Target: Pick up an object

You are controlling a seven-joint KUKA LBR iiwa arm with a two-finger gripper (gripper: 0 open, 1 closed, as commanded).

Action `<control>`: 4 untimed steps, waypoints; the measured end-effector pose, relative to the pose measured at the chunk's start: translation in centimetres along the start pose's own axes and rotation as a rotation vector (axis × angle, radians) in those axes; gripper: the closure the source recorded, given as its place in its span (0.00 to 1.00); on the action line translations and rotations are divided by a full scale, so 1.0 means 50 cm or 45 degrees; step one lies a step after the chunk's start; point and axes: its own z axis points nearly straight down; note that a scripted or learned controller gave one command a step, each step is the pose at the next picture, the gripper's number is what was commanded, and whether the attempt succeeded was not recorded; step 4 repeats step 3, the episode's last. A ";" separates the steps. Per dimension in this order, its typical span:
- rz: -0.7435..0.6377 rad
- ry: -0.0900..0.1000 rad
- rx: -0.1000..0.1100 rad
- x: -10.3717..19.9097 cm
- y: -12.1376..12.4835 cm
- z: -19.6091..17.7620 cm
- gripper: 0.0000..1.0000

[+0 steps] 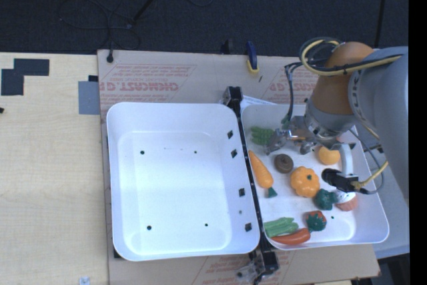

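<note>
The right bin [373, 227] holds several toy foods. A green leafy piece [263, 135] lies at its far left. A brown round piece [283, 162] sits beside an orange carrot [261, 170], and an orange pumpkin-like piece [305, 181] lies in the middle. A yellow-orange piece [327, 155] rests toward the right. My gripper [296, 139] is low over the far part of this bin, between the leafy piece and the yellow-orange piece and just above the brown piece. Nothing shows as held.
The left bin [173, 177] stands beside the right one, with a black divider [245, 170] between them. Near the front of the right bin lie a dark green piece [325, 198], a red and green piece [315, 219], green beans [280, 225] and a red chili [292, 237].
</note>
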 end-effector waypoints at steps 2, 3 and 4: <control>0.009 -0.002 -0.001 0.078 -0.082 -0.021 1.00; -0.010 0.004 -0.014 0.171 0.004 -0.211 1.00; -0.010 0.004 -0.014 0.171 0.004 -0.211 1.00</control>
